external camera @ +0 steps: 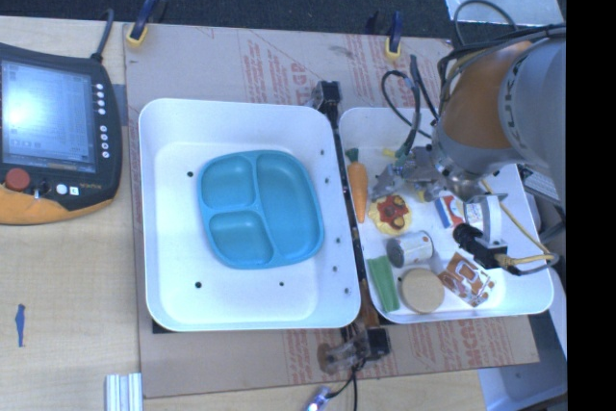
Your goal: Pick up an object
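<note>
Gripper [435,180] over crowded right bin [539,303], finger state unclear; left bin [164,303]: one blue plate [260,207], wide margins.

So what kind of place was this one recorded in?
Probably a robotics lab bench: a teach pendant beside two white bins, cardboard clamped to the bench, and toy food like a carrot.

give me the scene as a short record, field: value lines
left bin: holds a blue divided plate
right bin: carrot, pizza slice, green block, white cup, round tan disc, orange snack pack
arm: reaches over the right bin
hand: low above the bin, nothing seen held
bench left: control tablet
</note>
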### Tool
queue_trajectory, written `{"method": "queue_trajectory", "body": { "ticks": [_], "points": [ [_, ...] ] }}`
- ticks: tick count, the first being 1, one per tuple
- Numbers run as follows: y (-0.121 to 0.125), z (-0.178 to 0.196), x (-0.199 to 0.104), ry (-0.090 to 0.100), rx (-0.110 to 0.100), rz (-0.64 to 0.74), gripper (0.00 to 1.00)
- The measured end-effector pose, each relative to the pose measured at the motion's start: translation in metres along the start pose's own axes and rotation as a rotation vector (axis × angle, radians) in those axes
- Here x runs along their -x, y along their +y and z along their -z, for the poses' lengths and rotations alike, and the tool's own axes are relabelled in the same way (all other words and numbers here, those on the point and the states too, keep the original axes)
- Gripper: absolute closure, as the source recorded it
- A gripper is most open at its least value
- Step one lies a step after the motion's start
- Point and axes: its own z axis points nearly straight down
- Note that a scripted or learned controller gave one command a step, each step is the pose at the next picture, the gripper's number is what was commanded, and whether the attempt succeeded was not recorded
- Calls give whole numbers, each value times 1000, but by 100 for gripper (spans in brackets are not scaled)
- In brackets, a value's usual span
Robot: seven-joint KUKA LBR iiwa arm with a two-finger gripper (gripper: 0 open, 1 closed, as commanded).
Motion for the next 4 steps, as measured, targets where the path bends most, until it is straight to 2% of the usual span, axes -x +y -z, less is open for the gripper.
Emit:
{"method": "queue_trajectory", "body": {
  "ticks": [1, 2, 3, 4],
  "points": [
    [75, -14, 19, 1, -11, -1, 0],
    [-15, -14, 12, -1, -7, 1, 0],
    [-12, -13, 9, -2, -4, 1, 0],
    [75, -13, 19, 0, -10, -2, 0]
  ]
}}
